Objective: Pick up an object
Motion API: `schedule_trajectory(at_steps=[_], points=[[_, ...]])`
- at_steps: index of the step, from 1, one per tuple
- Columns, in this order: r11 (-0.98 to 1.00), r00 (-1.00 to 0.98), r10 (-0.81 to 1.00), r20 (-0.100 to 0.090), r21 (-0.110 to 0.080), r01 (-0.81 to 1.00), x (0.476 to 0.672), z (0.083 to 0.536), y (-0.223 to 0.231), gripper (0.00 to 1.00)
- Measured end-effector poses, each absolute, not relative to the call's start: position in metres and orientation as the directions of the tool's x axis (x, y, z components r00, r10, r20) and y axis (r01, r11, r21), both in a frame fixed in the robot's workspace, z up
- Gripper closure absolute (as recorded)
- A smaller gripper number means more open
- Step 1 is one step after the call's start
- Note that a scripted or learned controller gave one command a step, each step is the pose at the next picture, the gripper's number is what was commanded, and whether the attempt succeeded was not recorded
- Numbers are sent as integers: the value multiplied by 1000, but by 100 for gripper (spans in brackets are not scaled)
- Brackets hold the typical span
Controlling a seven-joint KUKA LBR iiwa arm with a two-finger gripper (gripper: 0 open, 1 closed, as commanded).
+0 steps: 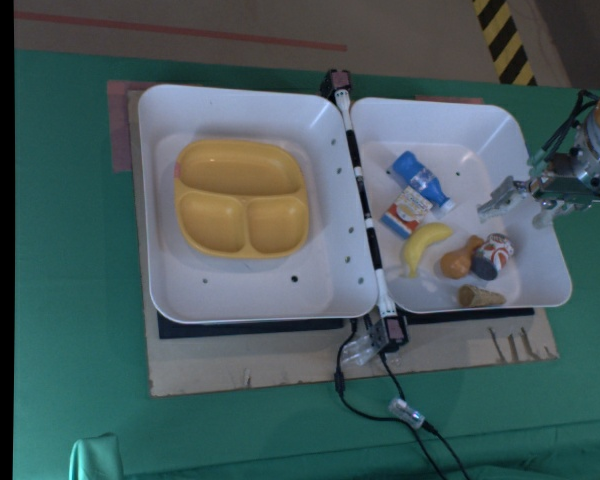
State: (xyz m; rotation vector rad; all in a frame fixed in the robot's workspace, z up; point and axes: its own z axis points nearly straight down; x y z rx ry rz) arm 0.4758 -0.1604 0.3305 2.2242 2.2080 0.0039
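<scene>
Can (pixel 492 256) lies near the right bin's (pixel 480 128) right wall, touching the drumstick (pixel 460 261). My gripper (pixel 525 200) hangs just above it, jaws spread, empty. I judge one finger could hit the wall or drag the drumstick along.

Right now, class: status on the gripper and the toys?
Gripper open, above right bin's right edge, holding nothing. Banana, bottle lie in bin. Nothing blocking.

Right bin (pixel 435 118): upper half bare; bottle (pixel 421 179), carton (pixel 407 212), banana (pixel 423 245) crowd centre; small items near front rim.
</scene>
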Motion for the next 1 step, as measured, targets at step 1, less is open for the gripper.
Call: schedule_trajectory(at_steps=[1], points=[[-6, 7, 1000, -20, 44, 999, 489, 226, -170, 0]])
